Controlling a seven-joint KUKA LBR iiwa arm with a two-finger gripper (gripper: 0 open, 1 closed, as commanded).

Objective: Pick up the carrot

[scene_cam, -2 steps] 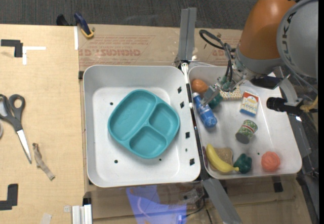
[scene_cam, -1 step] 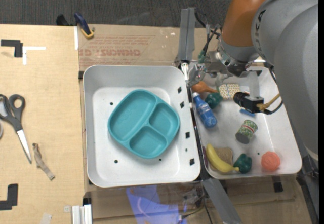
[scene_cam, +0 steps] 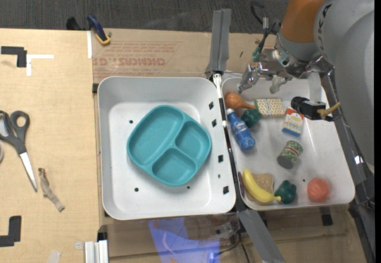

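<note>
The carrot [scene_cam: 237, 100] is a short orange piece with a dark green top [scene_cam: 251, 118], lying near the back left corner of the right bin [scene_cam: 340, 155]. My gripper [scene_cam: 262, 82] hangs over the bin's back edge, just above and to the right of the carrot. Its two fingers [scene_cam: 246, 81] stand apart, open, with nothing between them.
The right bin also holds a blue bottle [scene_cam: 241, 131], a speckled cracker block [scene_cam: 269, 107], a small carton [scene_cam: 293, 123], a can [scene_cam: 290, 153], a banana [scene_cam: 257, 189], a green item [scene_cam: 287, 191] and an orange ball [scene_cam: 318, 189]. A teal divided plate [scene_cam: 169, 144] lies in the left bin. Scissors [scene_cam: 18, 143] lie far left.
</note>
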